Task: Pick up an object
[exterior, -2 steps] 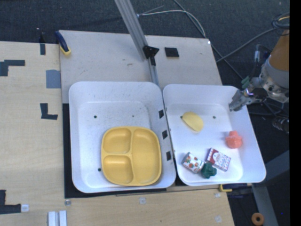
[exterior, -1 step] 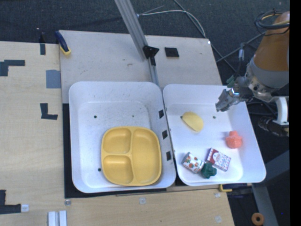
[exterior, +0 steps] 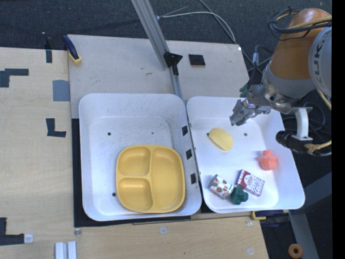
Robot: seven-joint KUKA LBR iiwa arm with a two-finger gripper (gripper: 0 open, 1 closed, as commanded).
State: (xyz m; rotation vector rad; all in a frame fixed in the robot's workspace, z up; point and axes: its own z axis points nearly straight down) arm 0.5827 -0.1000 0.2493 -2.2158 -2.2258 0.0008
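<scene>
pale bench [exterior: 124,69] bears two white bins, left [exterior: 91,144] and right [exterior: 285,182], side by side.

grey arm [exterior: 302,63] with orange band
black cables loop over its top; a dark metal gripper [exterior: 241,114] ends the wrist.

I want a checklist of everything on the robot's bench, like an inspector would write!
Surface: two white bins, left bin, right bin, on a pale bench.
Job's things: yellow lemon-like piece, pink lump, two small cartons, dark green bit, all in the right bin.
Clutter: yellow divided plate in the left bin.
Grippers: tool above the right bin, holding nothing.
Cables: black ones behind.
Surroundings: slanted metal post.
</scene>
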